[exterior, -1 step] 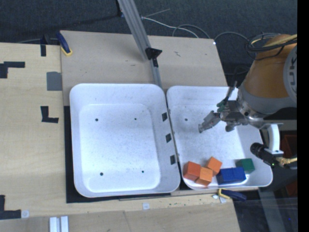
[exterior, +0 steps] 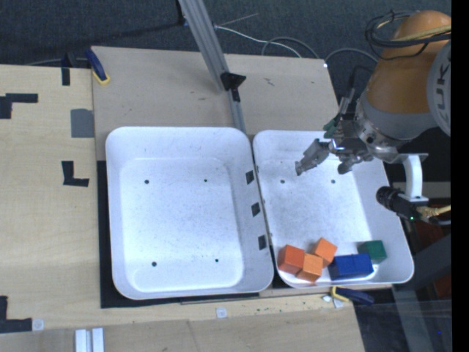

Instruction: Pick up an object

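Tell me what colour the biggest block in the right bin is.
Blue. The biggest block lies at the right bin's near edge in the camera view.

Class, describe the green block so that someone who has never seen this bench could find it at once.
Start at the right bin, the one under the gripper. Go to its near edge, where a cluster of blocks lies. The green block sits at the cluster's right end, just behind the blue block; it is the only green one, the others being blue or orange.
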Robot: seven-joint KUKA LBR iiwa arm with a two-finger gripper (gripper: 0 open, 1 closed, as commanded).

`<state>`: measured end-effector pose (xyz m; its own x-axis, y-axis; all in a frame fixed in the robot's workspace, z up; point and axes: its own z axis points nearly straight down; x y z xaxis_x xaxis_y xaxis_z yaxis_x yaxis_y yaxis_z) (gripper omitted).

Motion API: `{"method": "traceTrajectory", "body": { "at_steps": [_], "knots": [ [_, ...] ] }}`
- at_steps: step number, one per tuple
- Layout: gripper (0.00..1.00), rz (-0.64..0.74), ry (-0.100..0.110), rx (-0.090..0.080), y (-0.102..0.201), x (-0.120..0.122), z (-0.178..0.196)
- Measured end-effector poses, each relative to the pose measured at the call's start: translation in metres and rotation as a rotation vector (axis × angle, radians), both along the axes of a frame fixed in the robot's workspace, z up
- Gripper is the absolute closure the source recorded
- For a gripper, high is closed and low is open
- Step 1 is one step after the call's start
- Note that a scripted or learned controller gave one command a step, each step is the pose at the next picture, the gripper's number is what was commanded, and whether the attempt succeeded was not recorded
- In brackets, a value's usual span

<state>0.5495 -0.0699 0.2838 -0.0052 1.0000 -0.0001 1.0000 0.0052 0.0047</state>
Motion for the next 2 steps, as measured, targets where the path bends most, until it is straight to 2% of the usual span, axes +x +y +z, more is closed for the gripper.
{"method": "traceTrajectory", "body": {
  "at_steps": [1,2],
  "knots": [
    [0.0,-0.01,0.001,-0.004,-0.072,-0.003,0.042],
    [0.0,-0.004,0.005,-0.002,-0.081,0.033,0.031]
  ]
}}
